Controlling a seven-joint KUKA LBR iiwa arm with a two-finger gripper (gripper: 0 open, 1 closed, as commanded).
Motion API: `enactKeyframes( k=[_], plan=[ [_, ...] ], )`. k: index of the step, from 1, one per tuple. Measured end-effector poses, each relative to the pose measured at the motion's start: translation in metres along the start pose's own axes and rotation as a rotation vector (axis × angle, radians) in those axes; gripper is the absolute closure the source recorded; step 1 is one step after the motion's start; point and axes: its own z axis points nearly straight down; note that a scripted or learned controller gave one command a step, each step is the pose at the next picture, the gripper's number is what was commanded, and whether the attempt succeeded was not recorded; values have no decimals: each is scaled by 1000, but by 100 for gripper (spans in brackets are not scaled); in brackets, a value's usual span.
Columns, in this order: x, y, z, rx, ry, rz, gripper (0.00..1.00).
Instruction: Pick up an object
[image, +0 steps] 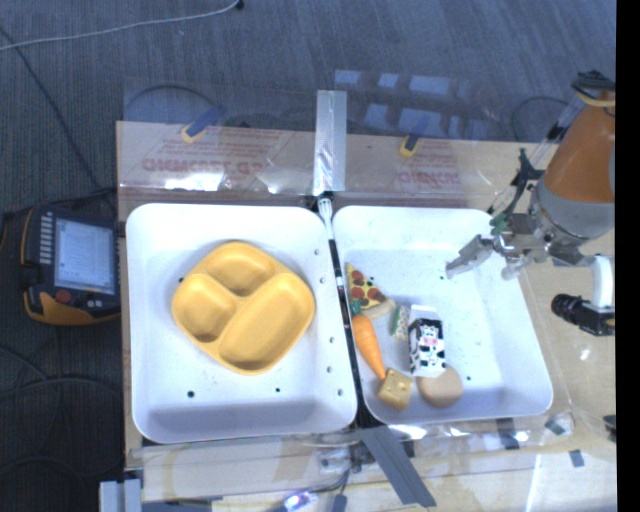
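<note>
Several toy foods lie together in the lower left of the right bin (520, 330): a pizza slice (365, 291), an orange carrot (368, 345), a small green piece (402, 320), a cow-patterned milk carton (427, 347), a tan cheese cube (395, 389) and a beige egg-like piece (440, 387). My gripper (482, 268) hangs over the bin's upper right part, above and to the right of the pile. It is open, its two grey fingers (463, 261) spread apart with nothing between them.
A yellow divided plate (243, 304) fills the middle of the left bin (160, 400). A handheld pendant (70, 262) lies left of the bins. The arm's orange band (585, 150) and grey wrist stand at the right edge, beside a black fitting (580, 312).
</note>
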Motion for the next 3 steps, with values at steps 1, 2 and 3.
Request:
enactKeyframes(
  k=[1,2,3],
  plan=[
    [42,-7,84,0,-1,-217,0],
    [83,-78,111,-17,-7,-180,0],
    [86,-78,103,-16,-3,-184,100]
  ],
)
